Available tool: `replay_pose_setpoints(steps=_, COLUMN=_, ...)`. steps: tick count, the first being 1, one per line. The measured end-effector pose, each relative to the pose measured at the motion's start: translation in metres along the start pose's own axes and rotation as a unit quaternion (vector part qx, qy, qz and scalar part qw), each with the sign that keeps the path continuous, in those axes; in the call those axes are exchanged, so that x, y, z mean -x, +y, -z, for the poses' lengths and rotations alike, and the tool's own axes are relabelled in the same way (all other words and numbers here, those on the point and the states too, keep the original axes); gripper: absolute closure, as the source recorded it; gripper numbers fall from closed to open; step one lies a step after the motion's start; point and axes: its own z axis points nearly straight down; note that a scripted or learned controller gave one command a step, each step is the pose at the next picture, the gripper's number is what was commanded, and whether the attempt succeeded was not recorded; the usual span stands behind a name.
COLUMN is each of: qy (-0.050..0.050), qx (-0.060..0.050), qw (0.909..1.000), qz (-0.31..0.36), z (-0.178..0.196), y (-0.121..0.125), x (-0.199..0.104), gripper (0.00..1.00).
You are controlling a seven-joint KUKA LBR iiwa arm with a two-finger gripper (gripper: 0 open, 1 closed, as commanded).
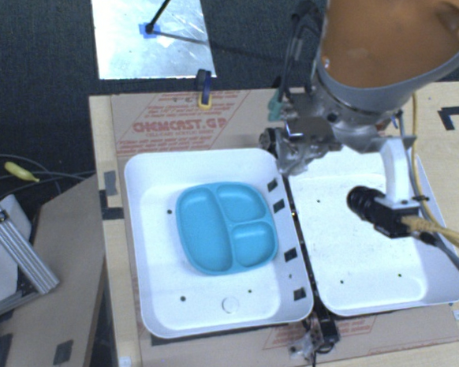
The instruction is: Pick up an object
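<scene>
A light blue divided plate [223, 227] lies flat in the middle of the left bin [150, 224]. A small pale round thing [229, 304] lies near that bin's front wall. My gripper [292, 154] hangs at the back end of the ridge between the two bins, a little behind and to the right of the plate and apart from it. The grey wrist and orange band [391, 23] tower over the back of the right bin [364, 279]. A black cylinder on a white bracket [378, 207] hangs off the arm above the right bin's floor.
Both bins rest on a cardboard sheet [177, 123]. A shiny foil sheet [154, 34] lies behind it, with a yellow and blue clip [204, 90] at its edge. An aluminium frame [13, 243] stands at the left. Yellow and grey cables [448, 241] trail over the right bin's edge.
</scene>
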Motion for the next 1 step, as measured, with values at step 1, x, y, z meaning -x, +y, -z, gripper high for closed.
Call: replay_pose_setpoints(steps=1, qy=-0.001, qx=-0.002, qw=1.0000, qz=-0.005, z=-0.0280, y=-0.0009, x=0.0397, gripper=1.00)
